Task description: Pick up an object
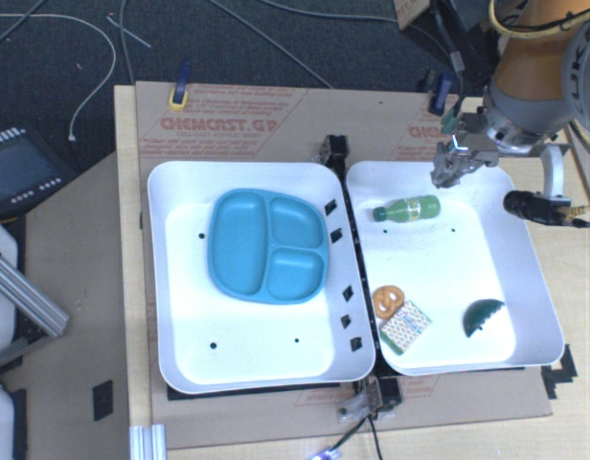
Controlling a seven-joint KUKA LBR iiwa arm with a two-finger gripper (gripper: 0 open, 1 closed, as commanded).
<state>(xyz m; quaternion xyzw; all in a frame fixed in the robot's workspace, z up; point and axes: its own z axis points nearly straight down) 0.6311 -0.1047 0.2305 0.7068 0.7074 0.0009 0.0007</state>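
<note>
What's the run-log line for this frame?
arm: over right bin far edge | gripper: above green bottle, holding nothing | left bin: blue divided plate

Glossy smooth white plastic bins (180, 286), matt blue plastic divided plate (268, 245), shiny green plastic bottle (408, 210), brown printed cardboard sheet (228, 113) under bins, glossy orange arm band (549, 17), dull metal gripper (446, 175)

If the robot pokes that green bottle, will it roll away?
Probably. The bottle lies on its side on the smooth floor of the right bin, so a sideways nudge would likely roll it. It looks small and plastic, so probably light and apt to slip.
</note>
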